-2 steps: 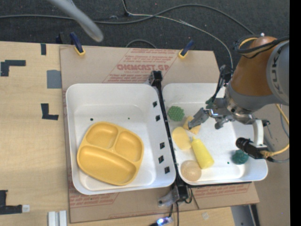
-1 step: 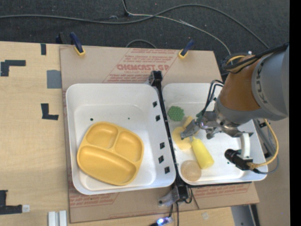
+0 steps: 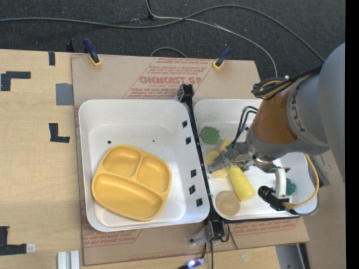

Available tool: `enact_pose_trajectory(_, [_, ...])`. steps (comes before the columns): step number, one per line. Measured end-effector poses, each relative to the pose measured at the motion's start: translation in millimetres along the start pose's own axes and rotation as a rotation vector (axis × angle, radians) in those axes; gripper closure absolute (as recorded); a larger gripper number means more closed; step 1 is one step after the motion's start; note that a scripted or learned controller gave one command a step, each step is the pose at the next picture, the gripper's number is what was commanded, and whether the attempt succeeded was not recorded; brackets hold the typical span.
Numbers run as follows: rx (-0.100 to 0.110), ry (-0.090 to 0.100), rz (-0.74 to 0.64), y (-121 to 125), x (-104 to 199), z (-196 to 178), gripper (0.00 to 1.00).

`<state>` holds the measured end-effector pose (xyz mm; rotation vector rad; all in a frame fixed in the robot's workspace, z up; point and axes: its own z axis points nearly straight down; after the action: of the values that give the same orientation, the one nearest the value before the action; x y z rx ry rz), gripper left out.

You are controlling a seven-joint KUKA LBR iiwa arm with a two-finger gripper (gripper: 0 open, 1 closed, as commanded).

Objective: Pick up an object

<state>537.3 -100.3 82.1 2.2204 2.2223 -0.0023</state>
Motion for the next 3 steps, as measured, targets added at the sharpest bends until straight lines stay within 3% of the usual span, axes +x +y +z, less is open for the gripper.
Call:
enact_pose_trajectory(1, [-0.003,0.000,0.000,1.1,-0.1,-13.7,1.00])
enact_pose_trajectory(3, [-0.006,0.000,-0.001,6.2,1.9,-117.7,1.00])
